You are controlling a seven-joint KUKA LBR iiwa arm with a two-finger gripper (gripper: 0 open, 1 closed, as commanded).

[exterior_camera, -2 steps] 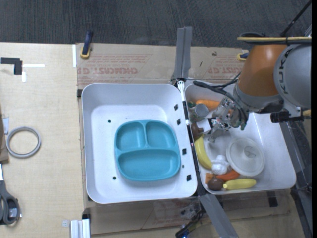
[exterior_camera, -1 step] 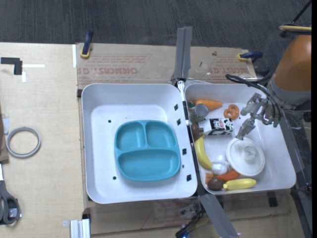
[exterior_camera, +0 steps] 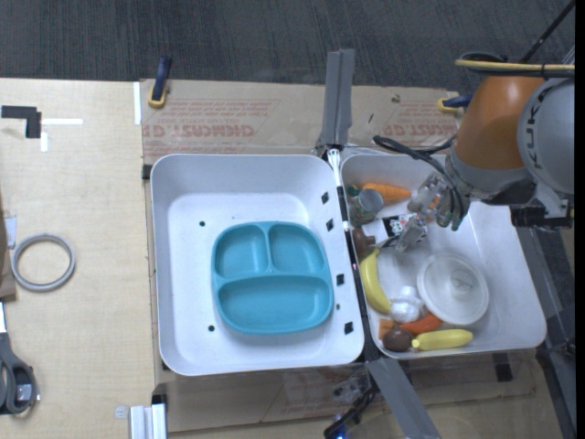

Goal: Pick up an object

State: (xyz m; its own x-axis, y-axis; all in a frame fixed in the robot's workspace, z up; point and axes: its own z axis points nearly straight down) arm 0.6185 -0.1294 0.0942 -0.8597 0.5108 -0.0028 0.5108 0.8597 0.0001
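My gripper [exterior_camera: 416, 229] hangs over the upper middle of the right bin [exterior_camera: 512, 282], reaching in from the right below the orange wrist band. Just left of its tip lies a small black-and-white item [exterior_camera: 394, 227]. An orange carrot [exterior_camera: 388, 191] and a greyish cup-like piece [exterior_camera: 367, 205] lie at the bin's far left corner. A yellow banana [exterior_camera: 369, 282] lies along the left wall. A clear round bowl [exterior_camera: 452, 287] sits in the middle. At the front lie a second yellow banana [exterior_camera: 443, 339], a small carrot [exterior_camera: 420, 324] and a brown lump [exterior_camera: 397, 338].
The left bin [exterior_camera: 183, 199] holds a blue divided plate [exterior_camera: 271, 277]. A grey divider post [exterior_camera: 337, 99] stands between the bins at the back. On the bench at left lie a grey ring [exterior_camera: 41, 262] and scissors [exterior_camera: 16, 382].
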